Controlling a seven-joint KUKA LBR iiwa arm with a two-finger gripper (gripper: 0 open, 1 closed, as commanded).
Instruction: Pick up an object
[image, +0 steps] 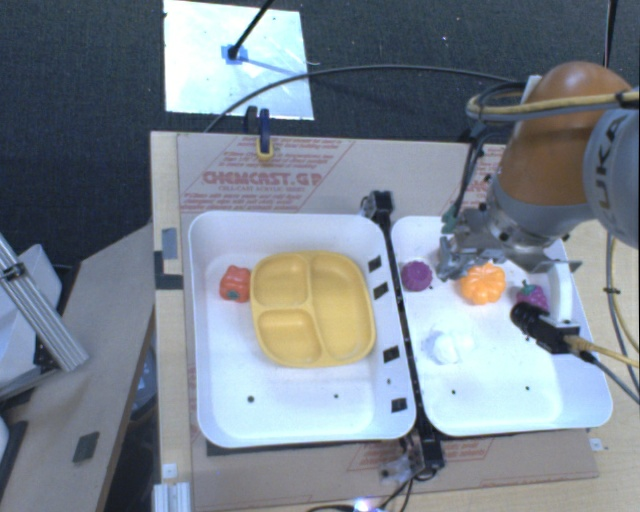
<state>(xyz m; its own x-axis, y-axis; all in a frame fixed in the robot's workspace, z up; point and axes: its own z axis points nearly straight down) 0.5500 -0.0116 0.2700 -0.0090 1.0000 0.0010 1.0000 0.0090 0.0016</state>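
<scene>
Gripper (452, 262): lower end is a grey blur over the far part of the right bin (500, 400); outline not resolvable. Arm (570, 130) is cut off by the right picture edge; its bulk hides the bin's far right corner and the rim behind the gripper. Orange fruit (485, 287), just right of the gripper: top edge merges with the gripper's blur, contact or gap cannot be told. Small purple-red item (533, 295), further right of the gripper: upper part covered by the arm, kind not identifiable. White lump (441, 347), nearer the camera than the gripper: pale on the white floor, edges faint, shape unclear. Purple item (416, 274), just left of the gripper: too small to name
</scene>
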